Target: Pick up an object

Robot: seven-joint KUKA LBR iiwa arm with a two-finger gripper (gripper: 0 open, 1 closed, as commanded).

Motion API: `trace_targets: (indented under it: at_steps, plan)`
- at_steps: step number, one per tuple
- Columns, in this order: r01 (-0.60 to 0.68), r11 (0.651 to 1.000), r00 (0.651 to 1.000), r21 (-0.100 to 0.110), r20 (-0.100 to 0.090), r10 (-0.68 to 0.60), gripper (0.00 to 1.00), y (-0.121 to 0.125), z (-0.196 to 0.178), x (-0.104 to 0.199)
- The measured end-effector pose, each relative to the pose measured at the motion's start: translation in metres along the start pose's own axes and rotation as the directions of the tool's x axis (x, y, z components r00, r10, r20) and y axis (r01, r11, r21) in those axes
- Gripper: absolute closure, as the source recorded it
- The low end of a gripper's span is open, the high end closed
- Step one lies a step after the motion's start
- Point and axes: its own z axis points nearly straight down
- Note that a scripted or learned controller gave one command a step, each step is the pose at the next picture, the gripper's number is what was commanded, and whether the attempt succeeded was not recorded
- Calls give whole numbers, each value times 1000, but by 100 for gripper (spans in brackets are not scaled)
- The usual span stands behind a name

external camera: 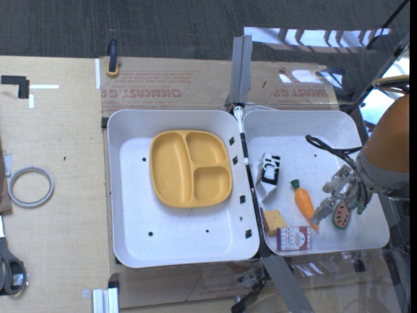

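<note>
Two shallow white bins sit on the bench, the right bin (306,126) at the frame's lower right holding an orange toy carrot (303,202) just beside the spread, empty pincer (333,197), near a watermelon slice toy (342,215).

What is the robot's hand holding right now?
It cannot be told. The gripper hangs low in the right bin, right by the carrot and the watermelon slice, but nothing shows clearly gripped.
</note>
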Motion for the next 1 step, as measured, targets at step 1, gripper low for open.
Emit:
trace_targets:
  at_steps: [1]
  plan:
    - [-233, 972, 972, -1, 2, 233, 0, 52, 31, 25]
